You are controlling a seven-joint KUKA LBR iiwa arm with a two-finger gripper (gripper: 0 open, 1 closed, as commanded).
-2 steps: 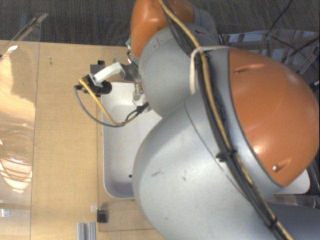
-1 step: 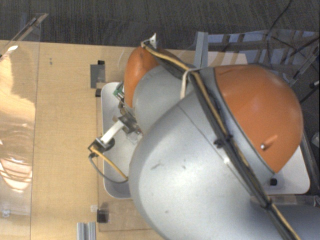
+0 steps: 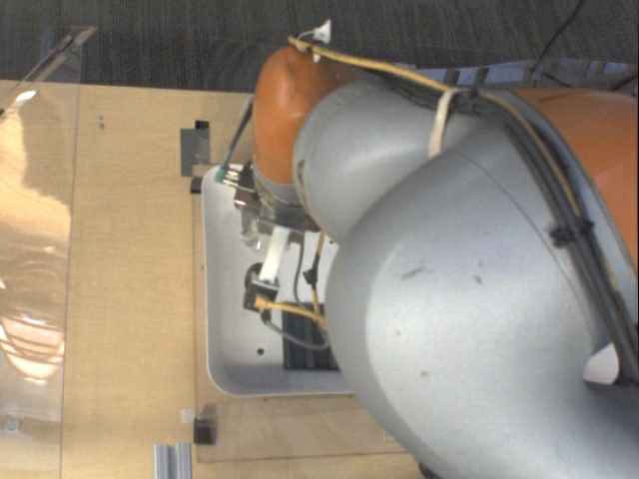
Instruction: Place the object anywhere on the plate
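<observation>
One white bin (image 3: 216,307) and one grey arm (image 3: 449,297) are in view; arm overhangs bin. Gripper (image 3: 262,230) closure state: cannot tell.

Soft, even light falls from above, moderately bright. The grey arm (image 3: 469,297), close to the lens, carries a broad dull sheen and looks slightly soft, and it shades the white bin (image 3: 225,352) beneath. Pale glare streaks smear the left of the bench (image 3: 130,267). The far floor (image 3: 200,18) is dim.
</observation>
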